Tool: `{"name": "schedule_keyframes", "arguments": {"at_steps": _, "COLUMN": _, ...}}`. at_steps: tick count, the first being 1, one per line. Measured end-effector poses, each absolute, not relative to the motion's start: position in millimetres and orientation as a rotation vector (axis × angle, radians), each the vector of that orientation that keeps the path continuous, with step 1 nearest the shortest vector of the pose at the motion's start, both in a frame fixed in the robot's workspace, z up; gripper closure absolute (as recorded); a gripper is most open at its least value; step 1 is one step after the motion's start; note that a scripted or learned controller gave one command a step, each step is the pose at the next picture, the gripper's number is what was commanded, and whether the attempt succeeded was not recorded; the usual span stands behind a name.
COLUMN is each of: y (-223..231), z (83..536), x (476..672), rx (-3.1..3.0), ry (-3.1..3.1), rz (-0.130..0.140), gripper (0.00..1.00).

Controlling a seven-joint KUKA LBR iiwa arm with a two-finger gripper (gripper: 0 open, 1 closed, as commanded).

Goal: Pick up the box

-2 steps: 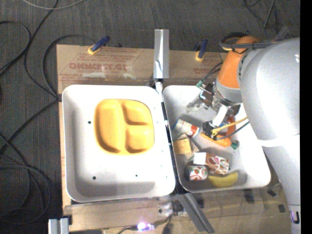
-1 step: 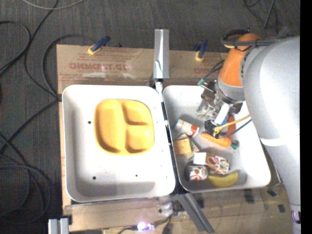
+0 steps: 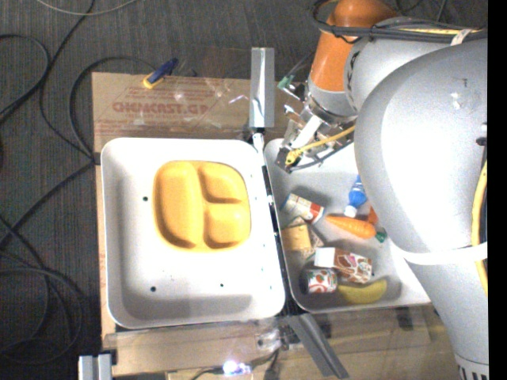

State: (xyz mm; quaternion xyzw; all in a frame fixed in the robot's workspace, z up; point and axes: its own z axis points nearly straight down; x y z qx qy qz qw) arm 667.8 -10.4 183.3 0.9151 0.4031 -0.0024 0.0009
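Note:
A small brown box (image 3: 296, 237) lies in the right bin (image 3: 348, 161) against its left wall, near the middle. A smaller white box (image 3: 325, 257) sits just in front of it. My gripper (image 3: 290, 155) hangs over the far left corner of the right bin, well behind the brown box and apart from it. The grey arm with its orange band (image 3: 341, 42) comes down from the upper right and hides the bin's right side.
The right bin also holds a small can (image 3: 306, 207), a carrot (image 3: 352, 227), a blue bottle (image 3: 358, 190), a printed packet (image 3: 354, 267), a round cup (image 3: 319, 280) and a banana (image 3: 363, 291). A yellow divided tray (image 3: 202, 204) lies in the left bin (image 3: 127, 275).

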Motion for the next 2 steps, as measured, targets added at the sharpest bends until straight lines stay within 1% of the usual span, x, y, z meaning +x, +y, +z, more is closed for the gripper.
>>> {"name": "schedule_keyframes", "arguments": {"at_steps": 1, "y": -61.6, "z": 296.1, "x": 640.9, "rx": 2.837, "ry": 1.343, "rz": -0.008, "gripper": 1.0}}
{"name": "schedule_keyframes", "arguments": {"at_steps": 2, "y": -60.9, "z": 296.0, "x": 641.0, "rx": 2.837, "ry": 1.344, "rz": -0.008, "gripper": 0.0}}
